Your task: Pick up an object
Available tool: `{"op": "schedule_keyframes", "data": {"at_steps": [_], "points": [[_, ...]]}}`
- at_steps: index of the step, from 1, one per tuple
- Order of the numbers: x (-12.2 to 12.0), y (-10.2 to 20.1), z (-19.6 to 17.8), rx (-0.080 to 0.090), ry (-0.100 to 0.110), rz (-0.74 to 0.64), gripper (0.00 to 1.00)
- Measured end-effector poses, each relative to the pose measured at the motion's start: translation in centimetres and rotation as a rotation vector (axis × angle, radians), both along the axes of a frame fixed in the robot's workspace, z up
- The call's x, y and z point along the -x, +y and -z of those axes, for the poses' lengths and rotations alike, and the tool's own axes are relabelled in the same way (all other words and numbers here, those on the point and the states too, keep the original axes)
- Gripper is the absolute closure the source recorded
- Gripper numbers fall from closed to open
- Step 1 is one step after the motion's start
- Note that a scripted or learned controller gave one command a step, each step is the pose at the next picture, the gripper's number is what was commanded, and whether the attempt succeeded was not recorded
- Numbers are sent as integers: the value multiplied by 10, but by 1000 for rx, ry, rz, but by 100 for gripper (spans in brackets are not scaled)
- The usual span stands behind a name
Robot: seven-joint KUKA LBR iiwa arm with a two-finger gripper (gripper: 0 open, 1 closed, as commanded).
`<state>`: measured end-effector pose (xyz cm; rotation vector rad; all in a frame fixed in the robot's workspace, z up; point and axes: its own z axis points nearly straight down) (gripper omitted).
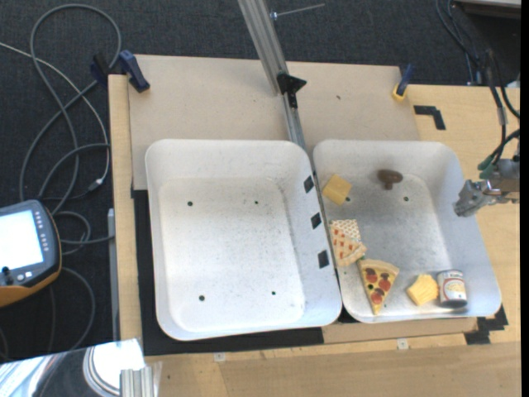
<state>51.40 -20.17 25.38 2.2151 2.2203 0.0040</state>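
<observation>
**Gripper at the right rim of the right bin, no object yet taken**

The candidate objects lie in the right bin point(475, 255): a small can point(452, 288) in its near right corner, a yellow block point(422, 289) just beside the can, a pizza slice point(377, 282) along the near edge, a waffle piece point(346, 240) by the left wall, a second yellow block point(336, 189) toward the far left corner, and a brown mushroom-like piece point(390, 176) near the far edge. The gripper point(471, 198) hangs over the right rim, apart from all of them; whether its jaws are spread or pressed together cannot be told. A sound pick would favour the mushroom-like piece or the far block, each standing free. The can and its neighbouring block crowd each other and the wall. The left bin point(162, 168) lies alongside.
</observation>
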Motion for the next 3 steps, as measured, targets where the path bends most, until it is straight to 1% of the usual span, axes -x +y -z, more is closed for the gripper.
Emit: {"op": "schedule_keyframes", "data": {"at_steps": [1, 2, 3], "points": [[-4, 51, -7, -5, 5, -5, 100], [-10, 108, -9, -6, 6, -6, 100], [-9, 164, 8, -6, 9, -5, 100]]}}
